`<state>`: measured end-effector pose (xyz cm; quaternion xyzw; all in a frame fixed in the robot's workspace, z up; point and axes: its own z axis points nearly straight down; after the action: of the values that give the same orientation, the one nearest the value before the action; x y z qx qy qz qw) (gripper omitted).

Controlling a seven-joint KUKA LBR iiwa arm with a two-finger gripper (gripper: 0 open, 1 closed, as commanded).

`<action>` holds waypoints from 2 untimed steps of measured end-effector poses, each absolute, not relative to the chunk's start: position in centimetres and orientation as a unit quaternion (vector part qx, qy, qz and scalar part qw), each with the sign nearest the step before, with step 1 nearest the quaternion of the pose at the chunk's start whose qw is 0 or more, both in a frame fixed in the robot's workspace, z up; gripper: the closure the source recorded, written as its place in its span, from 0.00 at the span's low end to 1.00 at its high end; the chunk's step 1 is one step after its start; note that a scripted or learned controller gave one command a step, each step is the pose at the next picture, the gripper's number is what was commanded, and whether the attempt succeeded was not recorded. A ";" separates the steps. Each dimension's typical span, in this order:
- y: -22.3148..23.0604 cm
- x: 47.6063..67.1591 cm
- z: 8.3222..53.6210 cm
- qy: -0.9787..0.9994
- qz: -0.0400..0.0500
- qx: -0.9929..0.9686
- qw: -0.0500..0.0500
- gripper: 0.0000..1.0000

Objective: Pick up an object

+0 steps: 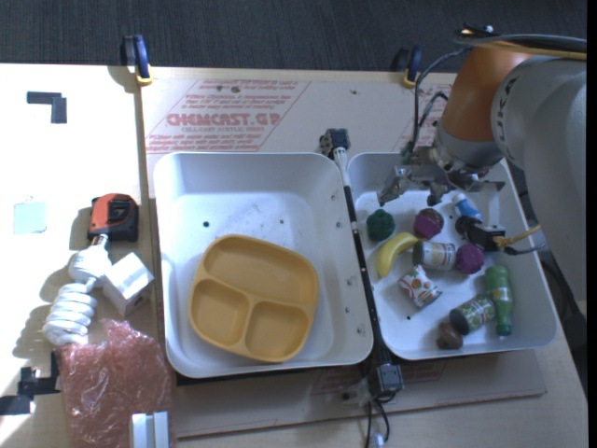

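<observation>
My gripper hangs over the far left part of the right bin. It is open, with nothing between its fingers. Just below it lie a dark green ball and a purple ball. Nearer the front are a banana, a small jar, a magenta ball and a red and white carton. A green bottle, a green can and a brown lump lie at the front right. A blue and white item sits beside the wrist.
The left bin holds a yellow divided plate. Off the bench to the left lie a tape measure, a spiral light bulb and a pink plastic bag. The grey arm covers the right bin's far right corner.
</observation>
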<state>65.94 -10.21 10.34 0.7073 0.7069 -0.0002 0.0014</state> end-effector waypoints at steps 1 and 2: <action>-9.4 65.9 9.3 0.708 0.000 0.707 0.000 0.00; -9.5 65.9 10.3 0.708 0.000 0.707 0.001 1.00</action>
<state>65.93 -9.47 10.32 0.7067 0.7075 -0.0003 0.0010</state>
